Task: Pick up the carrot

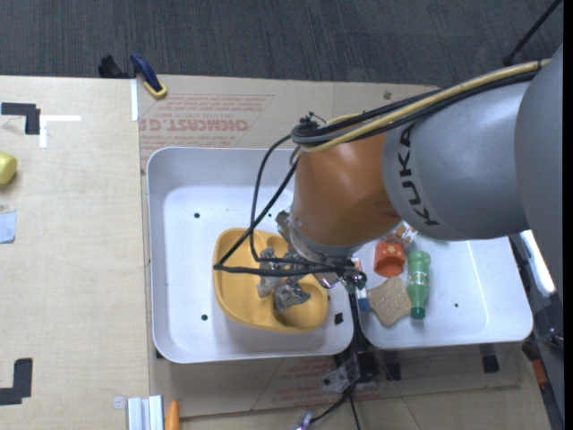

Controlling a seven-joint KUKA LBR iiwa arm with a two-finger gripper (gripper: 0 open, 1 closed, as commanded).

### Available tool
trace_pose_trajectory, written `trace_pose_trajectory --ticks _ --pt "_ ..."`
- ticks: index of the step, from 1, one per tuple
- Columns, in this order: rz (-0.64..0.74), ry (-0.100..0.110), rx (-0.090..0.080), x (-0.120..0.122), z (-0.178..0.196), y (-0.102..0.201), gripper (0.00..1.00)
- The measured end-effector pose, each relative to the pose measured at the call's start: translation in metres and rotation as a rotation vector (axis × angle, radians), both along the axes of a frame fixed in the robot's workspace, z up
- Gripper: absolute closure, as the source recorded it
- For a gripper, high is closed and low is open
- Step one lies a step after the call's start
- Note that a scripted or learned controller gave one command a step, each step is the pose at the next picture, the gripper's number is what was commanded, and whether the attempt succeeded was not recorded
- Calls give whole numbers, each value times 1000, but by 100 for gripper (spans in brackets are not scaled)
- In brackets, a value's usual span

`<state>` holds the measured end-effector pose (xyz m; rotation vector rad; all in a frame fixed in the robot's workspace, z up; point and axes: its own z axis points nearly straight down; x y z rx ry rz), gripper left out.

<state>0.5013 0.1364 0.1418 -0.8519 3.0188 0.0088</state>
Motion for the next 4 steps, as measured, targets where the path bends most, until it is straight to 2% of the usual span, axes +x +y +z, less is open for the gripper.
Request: trace_pose_trajectory --ticks 1,2,3,4 --pt "-303 -4 -4 -1 79 -46 100" --pt "-359 3 -5 -6 -6 -2 100" --pt "-52 2 -6 -3 -50 -17 100" --pt "93 -1 -6 10 -49 -17 100"
